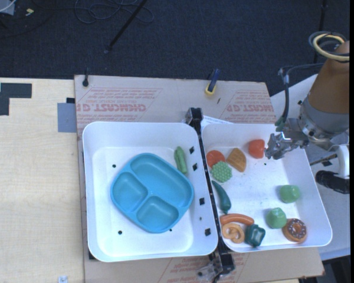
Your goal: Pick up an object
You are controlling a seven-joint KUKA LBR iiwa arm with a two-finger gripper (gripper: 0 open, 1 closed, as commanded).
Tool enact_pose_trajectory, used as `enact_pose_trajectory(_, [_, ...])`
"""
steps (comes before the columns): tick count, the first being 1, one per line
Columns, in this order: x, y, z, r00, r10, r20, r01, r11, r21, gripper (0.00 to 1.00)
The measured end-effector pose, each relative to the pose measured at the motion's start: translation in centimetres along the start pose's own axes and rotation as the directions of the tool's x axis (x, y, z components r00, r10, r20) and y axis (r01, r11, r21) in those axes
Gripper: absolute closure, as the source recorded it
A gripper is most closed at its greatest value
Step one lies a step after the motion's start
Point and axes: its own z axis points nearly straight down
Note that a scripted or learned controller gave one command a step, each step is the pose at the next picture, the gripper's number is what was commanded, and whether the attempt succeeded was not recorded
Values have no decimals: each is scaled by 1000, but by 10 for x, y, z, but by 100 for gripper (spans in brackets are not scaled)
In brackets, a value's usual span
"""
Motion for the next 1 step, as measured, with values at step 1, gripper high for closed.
enact_pose_trajectory(1, [55, -19, 10, 1000, -2, -2, 2, 1000, 6, 100])
